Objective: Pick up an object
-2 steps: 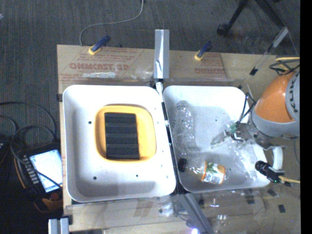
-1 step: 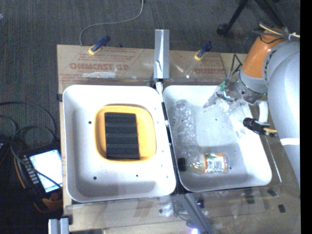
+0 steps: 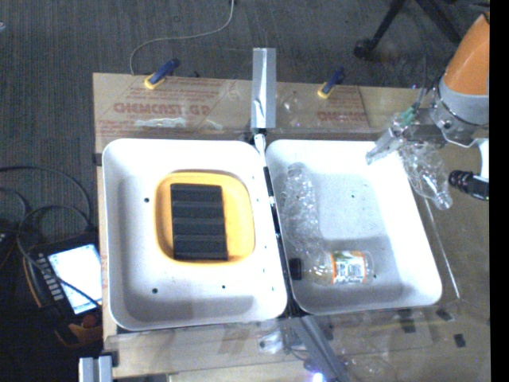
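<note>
Where the bench begins on the left, a tablet (image 3: pixel 70 270) with a lit screen lies on the dark floor among black cables, just off the bench's edge. Next comes the left bin (image 3: pixel 127 213), a shallow white tray holding a yellow dish (image 3: pixel 242 221) with a black ribbed block (image 3: pixel 199 221) resting flat in its middle. Behind both bins, two blue-and-yellow clamps (image 3: pixel 161 73) pin a printed board to the bench, and a grey upright strip (image 3: pixel 263 86) rises at the seam between the trays. Across that seam sits the right bin (image 3: pixel 413 285), where a crumpled clear plastic bottle (image 3: pixel 298 201) lies along the left wall, stretched from back to front. Near the front of the same tray a small bottle with an orange label (image 3: pixel 340 267) lies on its side, dark cap pointing left, apart from the clear one. At the far right the arm enters from the upper corner, its orange band (image 3: pixel 471 58) high above the grey wrist, which tilts down and leftward over the bin's back right corner. The gripper (image 3: pixel 398 140) hangs there above the rim, with a clear crinkled piece of plastic (image 3: pixel 425 173) showing just below and beside it; whether the claw is wide, narrow or closed on that plastic cannot be told from this slant.
</note>
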{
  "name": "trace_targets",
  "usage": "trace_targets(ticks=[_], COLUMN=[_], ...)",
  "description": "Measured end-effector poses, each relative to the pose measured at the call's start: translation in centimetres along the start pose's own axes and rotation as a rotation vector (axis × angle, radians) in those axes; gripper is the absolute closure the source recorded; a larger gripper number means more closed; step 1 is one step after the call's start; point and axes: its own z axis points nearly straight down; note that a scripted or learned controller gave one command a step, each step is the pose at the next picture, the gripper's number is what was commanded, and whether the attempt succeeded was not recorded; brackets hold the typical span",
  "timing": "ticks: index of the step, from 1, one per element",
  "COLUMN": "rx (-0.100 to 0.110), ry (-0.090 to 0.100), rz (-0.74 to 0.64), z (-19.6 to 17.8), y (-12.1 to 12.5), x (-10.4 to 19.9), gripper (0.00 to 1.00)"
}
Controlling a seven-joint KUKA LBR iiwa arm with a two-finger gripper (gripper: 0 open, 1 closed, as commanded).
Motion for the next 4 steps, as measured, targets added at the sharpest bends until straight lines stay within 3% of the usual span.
trace_targets(ticks=[1,2,3,4], rx=[0.003,0.001,0.001,-0.021], ry=[0.002,0.006,0.006,-0.018], rz=[-0.061,-0.322,-0.323,-0.434], z=[3.2,8.0,8.0,13.1], y=[-8.3,-13.4,-13.4,-13.9], x=[-0.7,3.2,3.2,5.9], gripper=[0.00,0.00,0.00,0.00])
